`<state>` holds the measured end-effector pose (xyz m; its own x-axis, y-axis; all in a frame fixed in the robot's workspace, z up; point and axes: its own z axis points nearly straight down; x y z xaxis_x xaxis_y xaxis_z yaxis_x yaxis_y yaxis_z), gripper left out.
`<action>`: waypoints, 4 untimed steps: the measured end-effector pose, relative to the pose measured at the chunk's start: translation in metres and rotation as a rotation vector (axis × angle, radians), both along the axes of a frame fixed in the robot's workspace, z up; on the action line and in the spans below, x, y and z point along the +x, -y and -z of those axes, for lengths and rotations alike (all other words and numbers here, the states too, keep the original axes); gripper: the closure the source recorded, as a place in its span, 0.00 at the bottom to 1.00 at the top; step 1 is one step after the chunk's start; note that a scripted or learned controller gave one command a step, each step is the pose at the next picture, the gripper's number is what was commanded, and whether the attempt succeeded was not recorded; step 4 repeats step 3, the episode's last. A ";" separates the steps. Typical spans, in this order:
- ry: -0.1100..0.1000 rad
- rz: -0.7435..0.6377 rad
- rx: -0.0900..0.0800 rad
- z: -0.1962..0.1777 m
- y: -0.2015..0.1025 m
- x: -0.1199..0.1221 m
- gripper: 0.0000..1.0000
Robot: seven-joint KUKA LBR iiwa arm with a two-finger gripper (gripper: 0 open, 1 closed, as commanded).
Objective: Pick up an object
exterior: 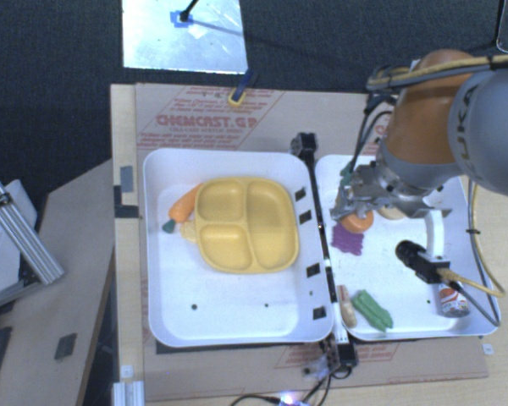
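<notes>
My gripper (350,211) hangs over the upper left part of the right bin (406,318). An orange round object (358,222) lies right under its tip, partly hidden by it; whether it is touched I cannot tell. A purple bunch-like object (348,240) lies just below that. Near the bin's front edge rests a green object (373,309), with a small tan piece (347,305) to its left. A small can-like object (450,299) sits at the front right.
The left bin (173,311) holds a yellow divided plate (241,225) with an orange carrot toy (184,203) at its left edge. A pale beige object (394,211) and a white piece (435,228) lie beside the arm in the right bin.
</notes>
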<state>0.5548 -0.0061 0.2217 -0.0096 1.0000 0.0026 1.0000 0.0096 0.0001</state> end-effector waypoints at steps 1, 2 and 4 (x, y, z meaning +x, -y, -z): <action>0.002 0.000 0.000 -0.004 -0.052 0.013 1.00; 0.002 -0.001 0.001 -0.008 -0.109 0.016 1.00; -0.001 0.008 -0.003 0.008 -0.106 0.007 1.00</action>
